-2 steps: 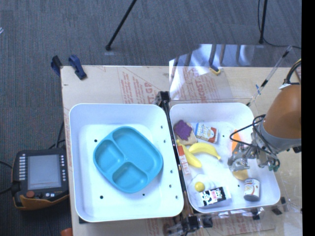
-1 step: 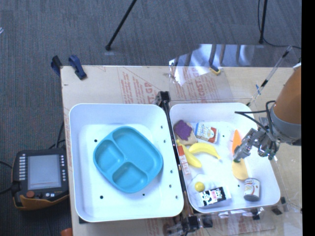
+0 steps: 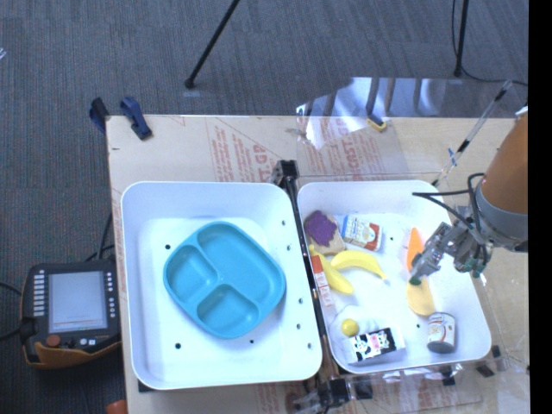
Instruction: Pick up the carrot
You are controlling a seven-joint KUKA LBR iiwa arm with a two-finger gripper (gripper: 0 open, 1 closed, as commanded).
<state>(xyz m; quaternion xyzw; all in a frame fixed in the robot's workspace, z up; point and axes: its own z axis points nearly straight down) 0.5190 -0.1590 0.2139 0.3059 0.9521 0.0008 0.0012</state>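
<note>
Over the right bin [image 3: 392, 188], claw [image 3: 423, 270] angled down-left, beside carrot [image 3: 415, 241].

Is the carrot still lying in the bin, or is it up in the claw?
In the bin. The carrot lies on the floor of the right-hand bin, and the claw is just beside it, not around it.

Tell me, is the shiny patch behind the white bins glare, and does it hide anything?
In the camera view, yes: a clear sheet behind the right bin reflects light in bright streaks, hiding only bench board. The bins are evenly lit with soft shadows; the carrot reads clearly, though the claw beside it looks slightly blurred.
</note>
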